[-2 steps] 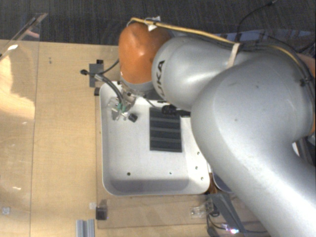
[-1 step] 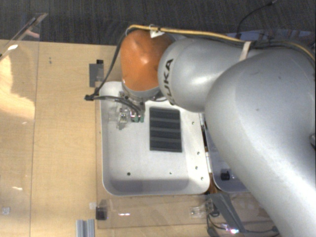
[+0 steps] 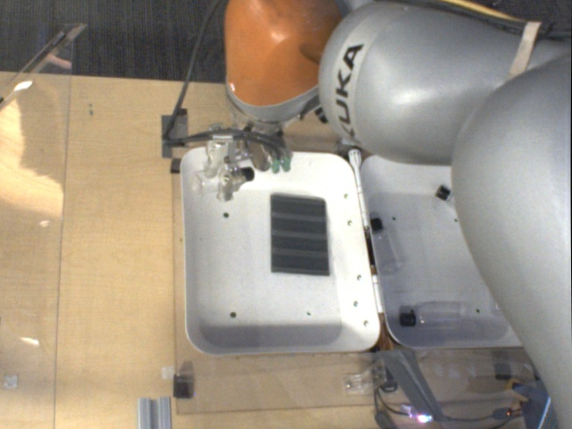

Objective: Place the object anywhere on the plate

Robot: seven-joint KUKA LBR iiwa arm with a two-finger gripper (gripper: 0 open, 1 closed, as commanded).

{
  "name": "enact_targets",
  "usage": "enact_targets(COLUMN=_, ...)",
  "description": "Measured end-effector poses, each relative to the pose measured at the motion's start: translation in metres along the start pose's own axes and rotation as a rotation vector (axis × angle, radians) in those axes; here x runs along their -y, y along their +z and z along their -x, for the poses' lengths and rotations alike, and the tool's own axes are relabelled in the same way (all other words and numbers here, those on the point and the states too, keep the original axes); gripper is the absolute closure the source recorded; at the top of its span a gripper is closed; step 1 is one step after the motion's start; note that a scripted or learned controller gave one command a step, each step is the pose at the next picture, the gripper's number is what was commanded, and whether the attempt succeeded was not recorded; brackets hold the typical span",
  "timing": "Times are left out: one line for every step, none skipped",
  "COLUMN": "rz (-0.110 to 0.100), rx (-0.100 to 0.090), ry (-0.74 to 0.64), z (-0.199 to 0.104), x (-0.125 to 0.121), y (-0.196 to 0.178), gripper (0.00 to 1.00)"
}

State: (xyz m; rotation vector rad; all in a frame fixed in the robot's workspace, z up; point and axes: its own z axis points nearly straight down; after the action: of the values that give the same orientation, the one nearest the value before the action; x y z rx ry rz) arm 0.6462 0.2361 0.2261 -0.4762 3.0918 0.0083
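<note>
Hand [image 3: 234,161] blurs over left bin's [image 3: 206,329] far corner, fingers indistinct.

We look down on a light wooden bench [image 3: 98,266] with a glossy sheet over its left part that catches pale reflections. Beyond its far edge we see a dark carpeted floor [image 3: 116,16]. Along the near edge, loose cables [image 3: 420,405] lie tangled.

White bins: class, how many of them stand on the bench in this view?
2. The left bin lies in full view and holds a dark ribbed plate. The right bin sits beside it, largely covered by the arm, so things in it may be hidden.
</note>
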Motion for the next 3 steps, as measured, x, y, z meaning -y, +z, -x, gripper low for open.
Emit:
enact_targets(rz=-0.002, rx=-0.002, ry=0.516, z=0.023, x=0.008, y=-0.012, gripper=1.00)
enact_targets(rz=-0.002, rx=-0.002, ry=0.262, z=0.016, x=0.005, y=-0.025, gripper=1.00)
enact_targets(rz=-0.001, rx=-0.002, ry=0.082, z=0.023, x=0.007, y=-0.046, gripper=1.00)
